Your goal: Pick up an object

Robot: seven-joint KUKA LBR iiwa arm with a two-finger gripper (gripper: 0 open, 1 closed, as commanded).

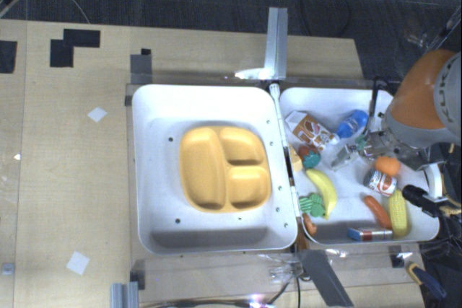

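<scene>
Orange and round, a small fruit-like toy lies in the right bin, near its right side, and the claw is just beside it on the left, low over the bin floor. I cannot tell if the claw is released or clenched, because its metal parts are small and mixed with the things around them; nothing is clearly seen between them. A blue bottle with a clear body lies just above the claw. A small red and white can is touching the orange toy from below. Further down, an orange carrot and a yellow corn cob lie side by side, and a marker lies along the front wall. More to the left are a brown and white packet, a yellow banana and a green toy. The left bin holds a yellow divided tray in its middle. Both bins stand on a light wooden worktop. The grey arm with the orange band comes in from the right.
</scene>
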